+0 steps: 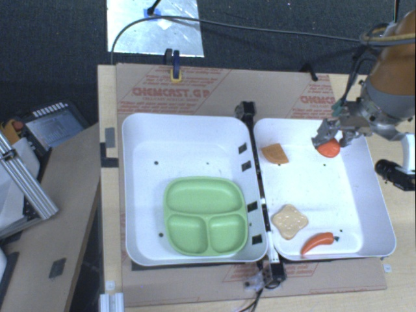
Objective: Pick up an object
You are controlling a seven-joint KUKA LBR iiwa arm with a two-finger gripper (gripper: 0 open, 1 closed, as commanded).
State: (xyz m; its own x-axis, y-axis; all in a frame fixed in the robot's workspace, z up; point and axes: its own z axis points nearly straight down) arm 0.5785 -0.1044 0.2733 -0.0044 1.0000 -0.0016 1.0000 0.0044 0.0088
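Fingers (324, 138): gap unreadable from above, poised right over the small round red toy (330, 150) near the far wall of the right-hand bin (312, 187); judge it light, smooth, hard plastic, apt to roll, so you pinch across its widest middle.

Grey arm (389, 109), rounded casing, broad orange band (398, 67) above the wrist

red-orange round item (331, 150): top was covered by the gripper (327, 137), kind could not be told | arm (392, 77): was cut off by the right edge | right bin (312, 194): far corner was hidden behind the arm | left bin (188, 138): dark specks (156, 163) were too small to be identified
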